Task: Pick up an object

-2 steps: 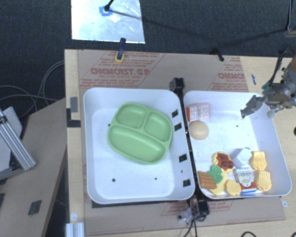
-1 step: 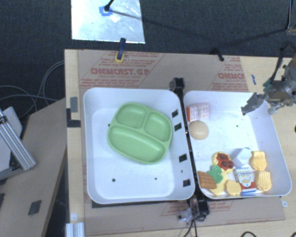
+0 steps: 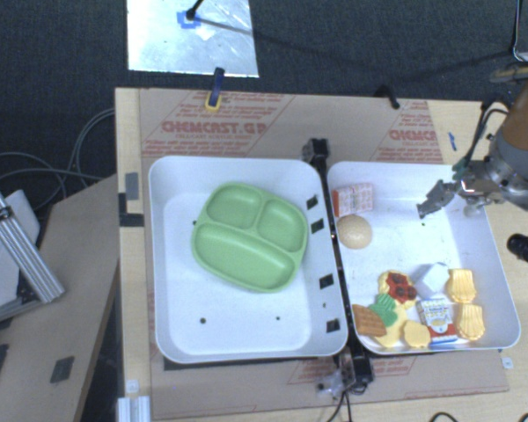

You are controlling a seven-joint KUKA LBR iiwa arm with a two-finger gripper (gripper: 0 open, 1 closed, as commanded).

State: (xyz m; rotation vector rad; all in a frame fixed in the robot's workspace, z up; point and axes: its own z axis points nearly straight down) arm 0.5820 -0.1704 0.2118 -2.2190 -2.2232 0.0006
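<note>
1. Looks like a robotics lab or test cell, not a home or shop.
2. Grey industrial arm (image 3: 519, 152) with an orange band, ending in a claw (image 3: 433, 200) over a purpose-built rig.
3. Left of the claw and below it, two shallow white bins (image 3: 180, 323) set side by side on a counter (image 3: 246, 126) of brown board printed with red lettering.
4. Far left of the claw, an aluminium extrusion frame (image 3: 18, 240) and loose cables (image 3: 88, 139) on dark carpet (image 3: 44, 51).
5. Up and left of the claw, a reflective sheet (image 3: 158, 33) with a blue mark, like a calibration target.
6. Beneath the claw, toy play food (image 3: 418, 310), typical grasping test props.
</note>
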